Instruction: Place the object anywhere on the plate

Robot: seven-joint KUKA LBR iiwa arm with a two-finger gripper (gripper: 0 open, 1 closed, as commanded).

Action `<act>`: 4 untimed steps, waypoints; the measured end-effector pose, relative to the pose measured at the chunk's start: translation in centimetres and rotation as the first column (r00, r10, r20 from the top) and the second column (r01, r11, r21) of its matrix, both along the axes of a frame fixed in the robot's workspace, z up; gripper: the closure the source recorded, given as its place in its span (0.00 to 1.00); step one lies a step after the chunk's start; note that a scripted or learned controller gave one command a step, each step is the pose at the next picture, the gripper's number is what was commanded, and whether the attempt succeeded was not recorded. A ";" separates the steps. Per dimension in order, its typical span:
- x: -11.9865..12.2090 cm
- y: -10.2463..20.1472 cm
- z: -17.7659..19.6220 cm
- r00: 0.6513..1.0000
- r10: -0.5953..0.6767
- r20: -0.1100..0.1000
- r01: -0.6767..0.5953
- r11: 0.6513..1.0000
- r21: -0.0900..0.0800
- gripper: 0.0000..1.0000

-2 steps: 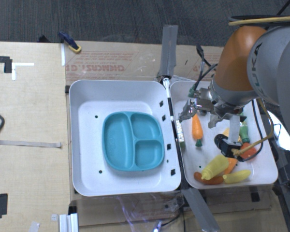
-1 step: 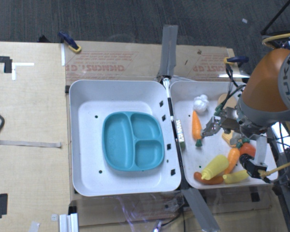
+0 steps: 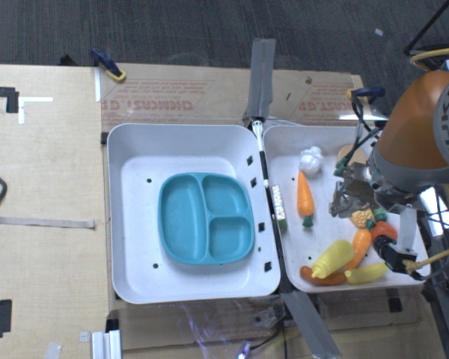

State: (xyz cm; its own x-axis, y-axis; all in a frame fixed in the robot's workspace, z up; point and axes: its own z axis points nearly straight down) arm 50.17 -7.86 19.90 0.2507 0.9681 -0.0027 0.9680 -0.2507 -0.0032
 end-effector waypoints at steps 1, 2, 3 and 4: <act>-1.2 5.3 3.8 0.994 -0.109 0.004 0.109 0.994 0.000 1.00; -2.3 14.8 3.7 0.965 -0.263 0.003 0.263 0.965 0.000 1.00; -2.3 14.8 3.7 0.965 -0.263 0.003 0.263 0.965 0.000 0.00; -2.2 14.7 4.6 0.966 -0.260 0.002 0.260 0.966 -0.003 1.00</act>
State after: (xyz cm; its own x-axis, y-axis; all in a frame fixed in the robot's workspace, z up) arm 47.97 6.87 24.48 0.4940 0.8695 -0.0051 0.8695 -0.4940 -0.0007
